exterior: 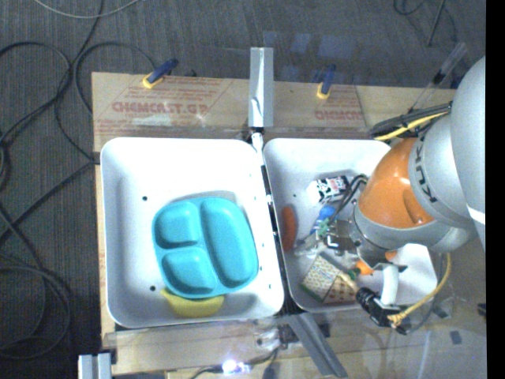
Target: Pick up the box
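Start at the gripper [341,242]: it hangs low inside the right bin [278,181], about midway along it, and its tip is lost in shadow and wiring, so you cannot tell whether it is spread or closed, or whether it has anything.

Just nearward of it you see the box [326,279], a flat tan piece with a dotted pattern. It lies tilted on the bin floor toward the near edge of the bench [173,109]. Its upper corner seems to sit right under the gripper, though contact is unclear.

Around the gripper you find small clutter:
- a blue piece [326,212] and a green bit [322,227] close on its far side
- a white packet [333,186] with dark print farther back
- an orange-red oblong thing [289,223] lying along the bin's left wall

Behind the gripper, the orange band [394,192] swells into the grey arm [473,140], which covers the bin's right side. A yellow cable [430,297] loops below the wrist near the bench's near right corner.

In the left bin [126,212] you see a blue divided tray [207,247] lying on the floor, with a yellow thing [193,306] poking out from under its near edge.

Along the far edge of the bench, two clamps [159,73] grip the board, and a metal post [260,89] stands between the bins.
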Motion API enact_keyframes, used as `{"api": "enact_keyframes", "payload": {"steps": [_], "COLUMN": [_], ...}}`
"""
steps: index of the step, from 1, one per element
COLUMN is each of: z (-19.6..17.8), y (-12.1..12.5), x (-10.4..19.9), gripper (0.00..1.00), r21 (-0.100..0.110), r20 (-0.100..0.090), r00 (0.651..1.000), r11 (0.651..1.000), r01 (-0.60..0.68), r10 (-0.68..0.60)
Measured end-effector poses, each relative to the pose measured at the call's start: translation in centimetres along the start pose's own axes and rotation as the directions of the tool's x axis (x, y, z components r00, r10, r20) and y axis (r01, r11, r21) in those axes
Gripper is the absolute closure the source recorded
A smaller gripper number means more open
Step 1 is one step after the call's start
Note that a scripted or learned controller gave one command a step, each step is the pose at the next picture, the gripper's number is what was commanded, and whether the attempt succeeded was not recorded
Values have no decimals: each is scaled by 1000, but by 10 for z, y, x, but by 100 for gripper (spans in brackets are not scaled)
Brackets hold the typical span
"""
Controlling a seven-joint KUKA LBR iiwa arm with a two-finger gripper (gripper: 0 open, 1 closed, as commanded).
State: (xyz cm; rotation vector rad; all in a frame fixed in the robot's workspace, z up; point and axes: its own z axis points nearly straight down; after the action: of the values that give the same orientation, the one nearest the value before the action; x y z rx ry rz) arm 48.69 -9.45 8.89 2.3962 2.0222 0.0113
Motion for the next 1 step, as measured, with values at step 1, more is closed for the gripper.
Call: {"api": "enact_keyframes", "payload": {"steps": [1], "z": [-9], "y": [0], "x": [0], "gripper": [100], "r21": [1], "r20": [0], "r00": [1000], "r11": [1000], "r01": [0], "r10": [0]}}
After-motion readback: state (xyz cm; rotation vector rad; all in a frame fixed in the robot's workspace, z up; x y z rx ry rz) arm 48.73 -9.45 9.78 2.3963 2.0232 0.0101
